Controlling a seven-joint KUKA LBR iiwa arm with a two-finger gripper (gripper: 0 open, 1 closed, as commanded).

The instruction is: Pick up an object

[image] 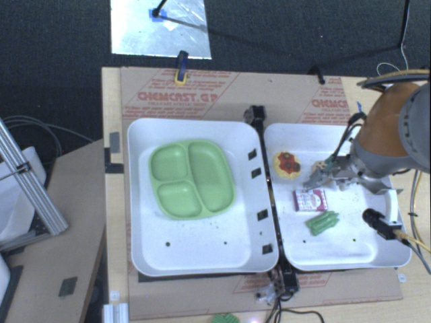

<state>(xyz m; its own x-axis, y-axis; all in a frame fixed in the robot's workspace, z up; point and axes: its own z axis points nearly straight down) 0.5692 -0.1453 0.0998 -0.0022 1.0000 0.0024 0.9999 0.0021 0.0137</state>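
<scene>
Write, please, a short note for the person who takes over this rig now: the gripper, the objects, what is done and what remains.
Gripper: low over the right bin, nothing seen between its fingers.
Objects in the right bin: yellow and red toy at upper left, pink packet just below the gripper, green piece under that.
Left bin: green divided tray.
Done: no pick yet.
Left: grasp and lift one object; the pink packet looks nearest.

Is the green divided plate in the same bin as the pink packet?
No: the green plate lies in the left bin, the pink packet in the right bin.
</scene>
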